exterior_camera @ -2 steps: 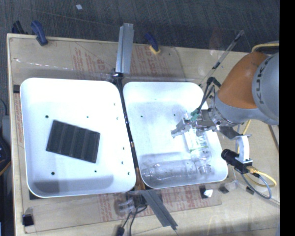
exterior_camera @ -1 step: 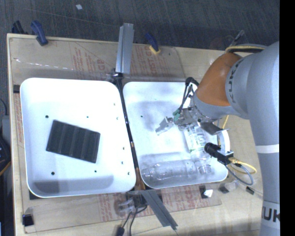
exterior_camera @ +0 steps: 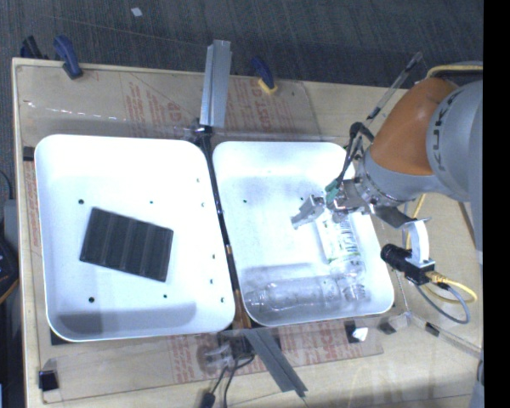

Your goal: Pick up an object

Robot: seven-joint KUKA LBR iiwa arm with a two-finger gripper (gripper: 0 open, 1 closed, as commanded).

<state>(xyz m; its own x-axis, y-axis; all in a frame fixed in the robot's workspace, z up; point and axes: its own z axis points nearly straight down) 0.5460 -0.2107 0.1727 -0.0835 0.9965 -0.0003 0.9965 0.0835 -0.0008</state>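
Observation:
A dark ridged rectangular pad (exterior_camera: 126, 243) lies flat in the left bin (exterior_camera: 59, 155). In the right bin (exterior_camera: 255, 164), a clear plastic bottle (exterior_camera: 293, 294) lies on its side along the near wall. A second clear item with a green-printed label (exterior_camera: 341, 243) lies along the right wall. My gripper (exterior_camera: 309, 210) hangs over the right bin's middle right, just up and left of the labelled item, and the grey arm with its orange band (exterior_camera: 405, 126) reaches in from the right. I see nothing held in the gripper.
A grey metal bar (exterior_camera: 214, 82) stands at the far side between the bins, and another (exterior_camera: 276, 366) sits at the near side. Blue clamps (exterior_camera: 66, 55) grip the bench's far edge. Cables and a yellow wire (exterior_camera: 452, 289) trail to the right of the right bin.

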